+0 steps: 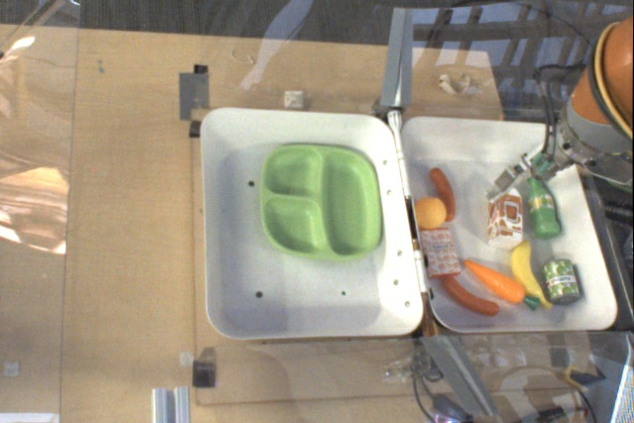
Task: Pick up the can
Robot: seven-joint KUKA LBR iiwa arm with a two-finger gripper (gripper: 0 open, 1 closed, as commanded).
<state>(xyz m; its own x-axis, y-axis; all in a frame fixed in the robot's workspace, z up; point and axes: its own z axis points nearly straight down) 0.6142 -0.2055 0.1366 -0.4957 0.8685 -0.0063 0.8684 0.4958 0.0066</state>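
Looking down from the overhead camera, the gripper (523, 169) hangs over the right bin (466, 136), its fingers spread apart and holding nothing. It sits above a green bottle (542, 210) and a small carton (504, 218). The can (561, 280) lies untouched near the bin's front right corner, beside a banana (524, 268). I'd say the pick hasn't begun.
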